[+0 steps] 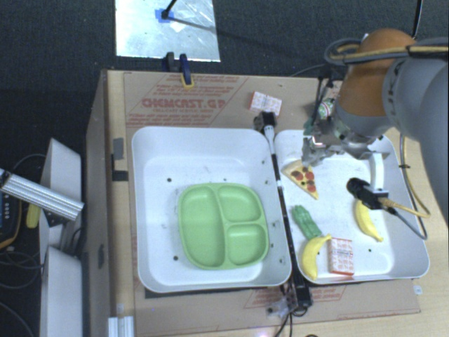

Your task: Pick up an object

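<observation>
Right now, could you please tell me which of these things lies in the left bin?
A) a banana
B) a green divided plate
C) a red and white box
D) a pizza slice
B: the green divided plate lies in the left bin, whereas the pizza slice lies in the right bin.

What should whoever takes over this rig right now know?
Gripper: low over the back-left corner of the right bin, right beside the tip of the pizza slice; open or shut can't be told.
Also in the right bin: green vegetable, right banana, front banana, red-and-white box.
Left bin: green divided plate.
Done: nothing visibly lifted.
Left: grasp and raise one object, likely the pizza slice.
</observation>
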Tool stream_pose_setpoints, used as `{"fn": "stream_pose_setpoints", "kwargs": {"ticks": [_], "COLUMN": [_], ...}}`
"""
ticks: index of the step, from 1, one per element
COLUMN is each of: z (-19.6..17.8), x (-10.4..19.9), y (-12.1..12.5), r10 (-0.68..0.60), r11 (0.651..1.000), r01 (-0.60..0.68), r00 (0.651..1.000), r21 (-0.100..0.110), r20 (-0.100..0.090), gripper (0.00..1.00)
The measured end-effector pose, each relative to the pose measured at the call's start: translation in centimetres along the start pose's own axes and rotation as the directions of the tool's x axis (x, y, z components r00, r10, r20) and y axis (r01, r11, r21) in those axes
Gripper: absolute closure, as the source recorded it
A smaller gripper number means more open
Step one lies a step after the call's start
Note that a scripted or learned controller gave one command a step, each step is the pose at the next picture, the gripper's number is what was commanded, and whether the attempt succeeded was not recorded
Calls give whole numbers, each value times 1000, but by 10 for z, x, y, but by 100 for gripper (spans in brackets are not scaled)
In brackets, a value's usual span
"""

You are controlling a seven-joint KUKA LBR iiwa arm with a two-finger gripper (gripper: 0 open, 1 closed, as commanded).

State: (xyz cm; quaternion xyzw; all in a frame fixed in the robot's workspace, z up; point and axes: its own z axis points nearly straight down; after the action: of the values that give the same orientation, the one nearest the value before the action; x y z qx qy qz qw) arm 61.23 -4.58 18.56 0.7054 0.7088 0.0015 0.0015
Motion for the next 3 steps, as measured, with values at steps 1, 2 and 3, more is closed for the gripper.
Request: {"fn": "stream_pose_setpoints", "kwargs": {"ticks": [1, 2, 3], "z": [1, 20, -38], "x": [0, -39, -72], "y": [0, -23, -11], "r10": [0, 4, 3], "r11": [1000, 1000, 1000], "r01": [0, -4, -3], "r00": [1000, 1000, 1000], "r21": [2, 4, 0], "r20": [0, 1, 2], "gripper": [0, 0, 0]}}
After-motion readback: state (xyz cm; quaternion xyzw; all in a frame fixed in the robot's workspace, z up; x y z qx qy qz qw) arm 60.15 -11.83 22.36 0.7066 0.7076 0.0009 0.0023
